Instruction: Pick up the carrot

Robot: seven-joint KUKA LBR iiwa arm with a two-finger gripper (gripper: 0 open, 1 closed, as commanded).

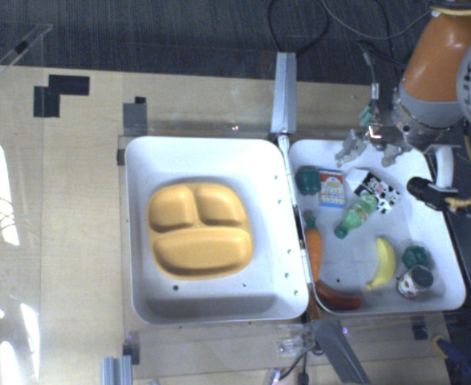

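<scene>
The carrot (313, 251) is orange with a green top and lies lengthwise along the left wall of the right bin (440, 239), just right of the divider. My gripper (369, 144) hangs over the bin's far edge, well up and to the right of the carrot. Its fingers (350, 148) are spread apart with nothing between them.
The right bin also holds a teal cup (308, 180), a small carton (331, 188), a green bottle (355, 215), a black-and-white toy (378, 191), a banana (383, 263), a red sausage (339, 297) and a round cup (416, 280). A yellow sectioned tray (200, 228) lies in the left bin (139, 239).
</scene>
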